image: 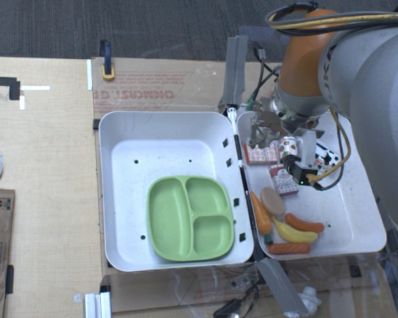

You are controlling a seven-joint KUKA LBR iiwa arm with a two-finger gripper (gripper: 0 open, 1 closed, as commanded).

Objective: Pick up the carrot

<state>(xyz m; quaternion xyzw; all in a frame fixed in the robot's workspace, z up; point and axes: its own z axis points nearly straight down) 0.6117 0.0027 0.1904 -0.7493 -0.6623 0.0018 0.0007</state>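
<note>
Hovering over the far end of the right bin (358,197), my pincer (266,136) sits well apart from the carrot (260,212).
I cannot tell its opening from here. The carrot lies by the bin's left wall, touching a banana (290,231); a green tray (189,217) occupies the left bin (119,177).

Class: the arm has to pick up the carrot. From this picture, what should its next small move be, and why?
Probably shift the gripper toward the near end of the right bin. It hangs over the small boxes at the far end, while the carrot lies along the bin's left wall beside the banana.
</note>
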